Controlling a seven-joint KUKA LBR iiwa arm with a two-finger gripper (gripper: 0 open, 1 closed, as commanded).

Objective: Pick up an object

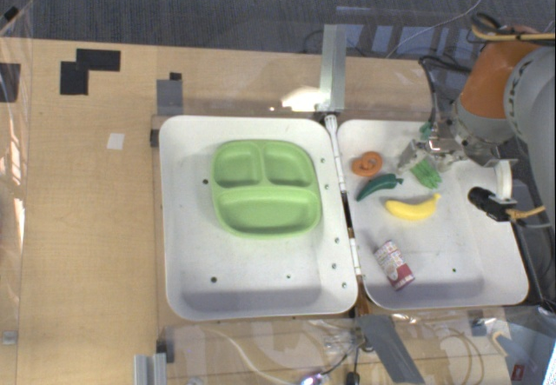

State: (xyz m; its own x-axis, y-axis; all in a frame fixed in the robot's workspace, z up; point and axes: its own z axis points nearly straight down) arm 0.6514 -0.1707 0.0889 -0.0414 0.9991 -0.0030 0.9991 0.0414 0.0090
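My gripper (431, 151) hangs over the back of the right bin (486, 283), reaching in from the right. Directly under its tip lies a light green object (426, 174); whether it touches the gripper is unclear. To its left are an orange round piece (367, 163) and a dark green pepper-like vegetable (377, 186). A yellow banana (412, 208) lies just in front of them. Nearer the front of the bin, a small red and white can (393, 263) lies on its side.
The left bin (191, 279) holds a green divided plate (265, 187). A metal post (334, 70) stands behind the seam between the bins. The arm's grey link and orange band (491, 83) cover the right bin's back right corner, with cables nearby.
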